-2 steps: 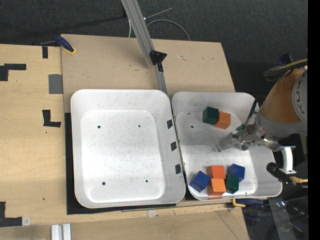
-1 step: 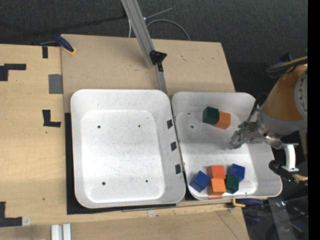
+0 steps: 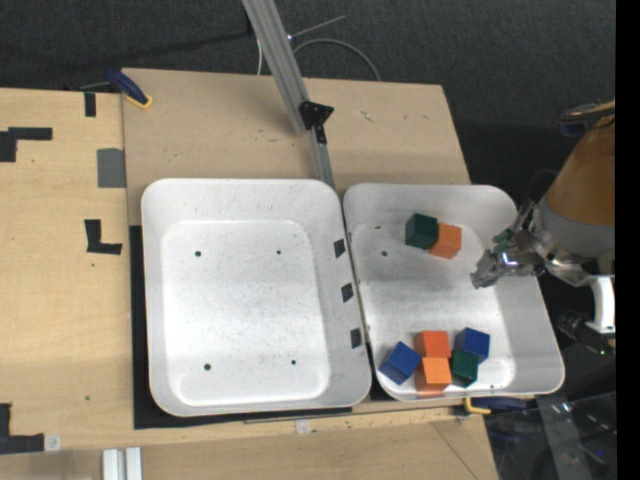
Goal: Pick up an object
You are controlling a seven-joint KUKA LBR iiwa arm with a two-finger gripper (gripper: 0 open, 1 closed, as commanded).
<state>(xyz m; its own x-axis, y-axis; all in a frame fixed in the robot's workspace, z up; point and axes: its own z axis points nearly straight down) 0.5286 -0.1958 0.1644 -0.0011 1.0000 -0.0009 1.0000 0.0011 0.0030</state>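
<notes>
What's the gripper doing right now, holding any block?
Gripper: over the right bin's right edge, no block seen between its fingers; open or shut cannot be told.

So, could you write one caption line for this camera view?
Gripper poised at the right bin rim, seven coloured blocks inside; left bin alongside.

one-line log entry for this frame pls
stage: approach | gripper: over right bin's right side, nothing held | nearest: green block touching orange block | rest: five blocks clustered at front edge

Claw (image 3: 487,271) over rt bin (image 3: 530,313) edge; blocks (image 3: 436,358) below.
</notes>
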